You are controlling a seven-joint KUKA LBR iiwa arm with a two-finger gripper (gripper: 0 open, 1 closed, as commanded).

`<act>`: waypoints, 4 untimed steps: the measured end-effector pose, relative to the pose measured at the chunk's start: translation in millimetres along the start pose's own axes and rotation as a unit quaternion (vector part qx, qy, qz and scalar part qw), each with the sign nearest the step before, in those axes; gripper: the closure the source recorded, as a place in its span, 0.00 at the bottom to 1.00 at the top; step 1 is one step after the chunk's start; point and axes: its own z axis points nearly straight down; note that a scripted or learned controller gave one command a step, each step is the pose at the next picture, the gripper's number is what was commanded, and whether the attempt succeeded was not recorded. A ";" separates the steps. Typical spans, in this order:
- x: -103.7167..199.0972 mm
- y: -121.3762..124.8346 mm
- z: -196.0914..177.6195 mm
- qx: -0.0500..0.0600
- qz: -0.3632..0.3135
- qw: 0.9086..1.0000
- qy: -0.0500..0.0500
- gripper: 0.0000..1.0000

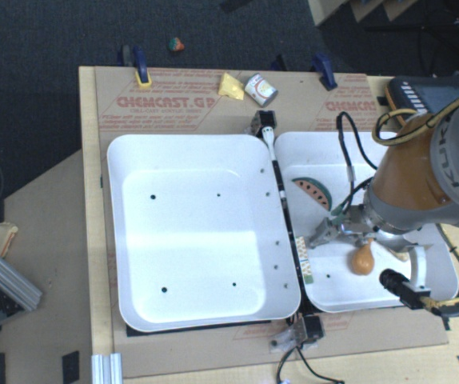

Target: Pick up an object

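My gripper (pixel 330 229) hangs low over the right bin (pixel 445 274), near its middle and pointing toward the left wall. A small brown, pear-shaped object (pixel 362 259) lies on the bin floor just right of and below the gripper, apart from it. A watermelon-slice toy (pixel 313 191) with a red face and green rind lies in the upper left of the same bin, above the gripper. A small printed card (pixel 305 271) rests against the bin's left wall. I see nothing held in the gripper.
The left bin (pixel 133 214) is beside the right one. Behind the bins, a yellow piece (pixel 231 87) and a small white box (pixel 260 90) lie on the board. Blue clamps (pixel 141 64) (pixel 323 71) hold its far edge.
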 end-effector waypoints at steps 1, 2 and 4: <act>-47.3 67.2 -1.9 -0.007 -0.002 1.000 -0.003 0.00; -47.7 -5.2 -48.0 -0.001 -0.001 1.000 0.000 0.00; -40.2 158.6 -3.1 -0.010 -0.005 1.000 -0.002 0.00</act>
